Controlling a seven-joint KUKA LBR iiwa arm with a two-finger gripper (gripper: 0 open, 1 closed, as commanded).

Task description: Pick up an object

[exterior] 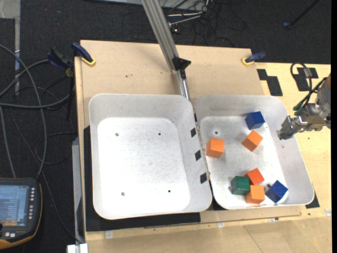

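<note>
Looking down on a pale wooden bench [158, 67] set on a dark floor, with black cables [37, 94] trailing across the left side and a handheld control pad [18, 210] lying at the lower left corner. Blue-and-yellow clamps [84, 54] grip the bench at its far corners, and a grey metal pole [160, 25] slants in from the top toward the seam between the bins.

Two shallow white bins sit side by side, touching. The left bin [105, 115] is speckled with dark flecks. The right bin [295, 162] holds all the blocks: a blue block [255, 119] near the far side, an orange block [253, 140] just below it, another orange block [215, 147] near the divider. Down at the near end there's a tight cluster: a green block [241, 185], a red-orange block [255, 176], an orange block [256, 194] and a blue block [277, 191], packed close together.

The gripper [287, 129] hangs over the right bin's right rim, well apart from every block. I cannot tell whether it is released or clenched; nothing is seen in it.
</note>
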